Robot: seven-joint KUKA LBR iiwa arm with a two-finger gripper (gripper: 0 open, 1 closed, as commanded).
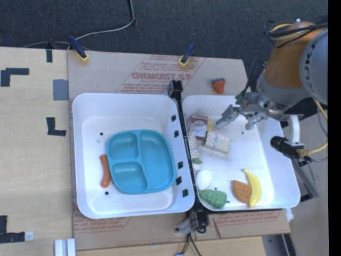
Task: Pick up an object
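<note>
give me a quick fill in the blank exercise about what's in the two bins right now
1. The blue divided plate lies in the ____ bin as the camera sees it.
2. The orange carrot lies just ____ of that plate.
3. The banana touches a waffle coloured ____.
4. The gripper hangs over the ____ bin with its fingers spread.

Missing words: left; left; orange; right
</note>
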